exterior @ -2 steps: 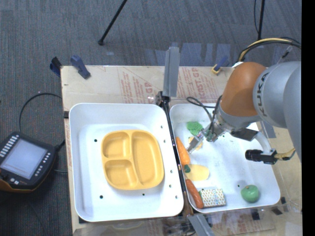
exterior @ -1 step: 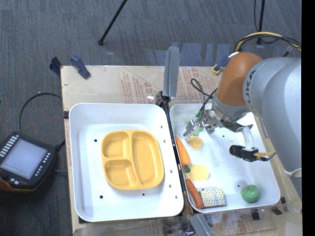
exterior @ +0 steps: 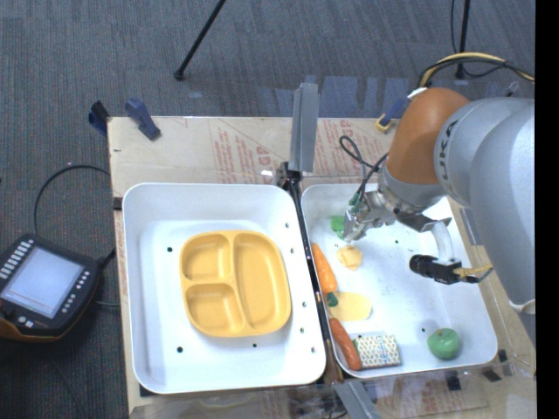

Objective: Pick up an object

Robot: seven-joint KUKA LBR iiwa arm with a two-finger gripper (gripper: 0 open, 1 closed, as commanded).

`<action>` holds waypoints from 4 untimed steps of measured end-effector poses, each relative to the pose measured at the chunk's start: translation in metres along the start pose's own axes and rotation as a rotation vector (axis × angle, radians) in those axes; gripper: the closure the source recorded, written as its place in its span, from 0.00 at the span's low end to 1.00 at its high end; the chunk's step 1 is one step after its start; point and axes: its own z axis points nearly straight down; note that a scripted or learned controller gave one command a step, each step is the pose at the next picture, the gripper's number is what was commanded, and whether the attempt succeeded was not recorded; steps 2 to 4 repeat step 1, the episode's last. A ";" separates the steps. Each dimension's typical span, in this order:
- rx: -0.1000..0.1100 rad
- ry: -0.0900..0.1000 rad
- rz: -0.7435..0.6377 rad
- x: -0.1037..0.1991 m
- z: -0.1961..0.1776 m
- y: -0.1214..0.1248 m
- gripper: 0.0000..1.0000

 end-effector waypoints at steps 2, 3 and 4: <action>0.000 0.000 -0.001 0.000 -0.010 0.000 1.00; 0.000 0.000 -0.001 0.000 -0.010 0.000 1.00; 0.000 0.000 -0.001 0.000 -0.010 0.000 1.00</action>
